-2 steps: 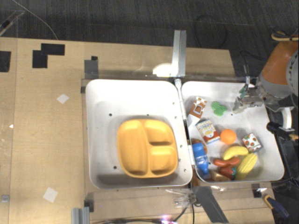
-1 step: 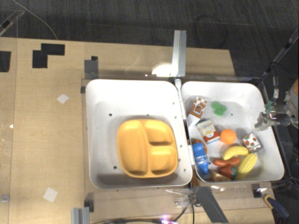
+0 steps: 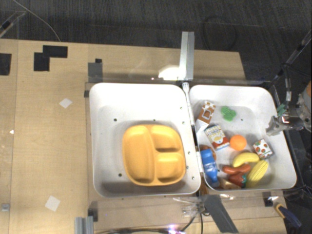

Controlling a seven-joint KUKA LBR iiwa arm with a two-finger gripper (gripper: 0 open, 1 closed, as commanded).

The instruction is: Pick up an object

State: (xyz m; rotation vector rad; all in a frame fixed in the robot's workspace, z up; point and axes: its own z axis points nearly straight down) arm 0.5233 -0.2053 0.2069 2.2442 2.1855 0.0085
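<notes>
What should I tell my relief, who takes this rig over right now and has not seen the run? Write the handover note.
Pincer: at the right rim of the right bin, over its edge; nothing visible between its fingers, and whether they are open or shut is unclear.
Right bin holds the toys: orange, banana, corn cob, blue bottle, green piece, small cartons.
Left bin holds a yellow divided plate.
Done: nothing picked yet.
Left: descend on one toy, grasp, lift.
</notes>
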